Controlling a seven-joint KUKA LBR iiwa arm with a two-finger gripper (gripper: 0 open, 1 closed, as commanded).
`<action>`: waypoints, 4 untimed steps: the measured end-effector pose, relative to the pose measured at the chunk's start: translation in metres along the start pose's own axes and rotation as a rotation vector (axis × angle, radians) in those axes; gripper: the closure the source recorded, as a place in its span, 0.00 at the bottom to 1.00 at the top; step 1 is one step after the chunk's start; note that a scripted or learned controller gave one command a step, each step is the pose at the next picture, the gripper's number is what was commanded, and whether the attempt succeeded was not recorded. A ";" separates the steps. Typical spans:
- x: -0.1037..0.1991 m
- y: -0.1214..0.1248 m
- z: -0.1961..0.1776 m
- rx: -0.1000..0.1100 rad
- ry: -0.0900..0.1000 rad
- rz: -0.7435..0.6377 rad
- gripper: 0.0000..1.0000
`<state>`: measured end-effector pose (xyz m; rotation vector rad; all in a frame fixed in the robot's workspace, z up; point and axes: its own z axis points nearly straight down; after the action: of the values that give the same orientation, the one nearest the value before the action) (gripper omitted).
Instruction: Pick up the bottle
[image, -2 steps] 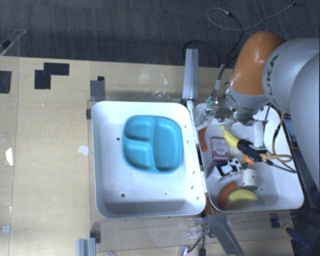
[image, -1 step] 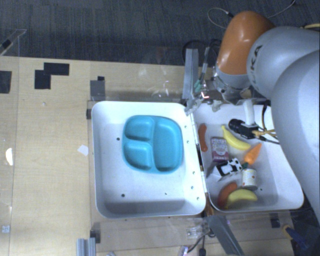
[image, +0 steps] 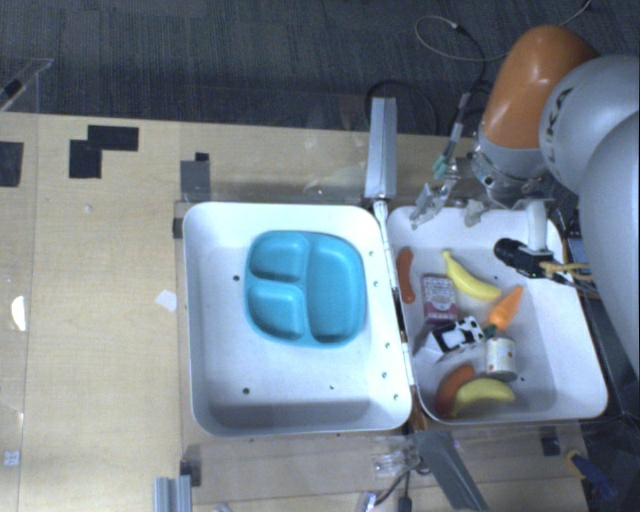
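A small pale bottle (image: 499, 355) with a label lies in the right bin (image: 590, 390), near its front, between a carrot (image: 506, 307) and a banana (image: 487, 391). My gripper (image: 447, 207) hangs over the far left corner of that bin, well behind the bottle. Its fingers (image: 424, 206) are spread open and hold nothing.
The right bin also holds a second banana (image: 470, 279), a sausage (image: 405, 275) along the left wall, a maroon packet (image: 438, 294), a black-and-white toy (image: 456, 335) and a red sausage (image: 454, 382). In the left bin (image: 210, 390) rests a blue divided plate (image: 305, 286).
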<state>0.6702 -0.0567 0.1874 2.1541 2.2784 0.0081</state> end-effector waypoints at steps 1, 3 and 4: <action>-0.072 -0.005 0.060 0.003 -0.001 0.065 0.00; -0.032 -0.021 0.060 -0.004 0.000 0.088 1.00; -0.121 -0.071 0.098 -0.002 -0.003 0.093 1.00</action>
<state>0.6071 -0.1813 0.0888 2.2555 2.1725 0.0075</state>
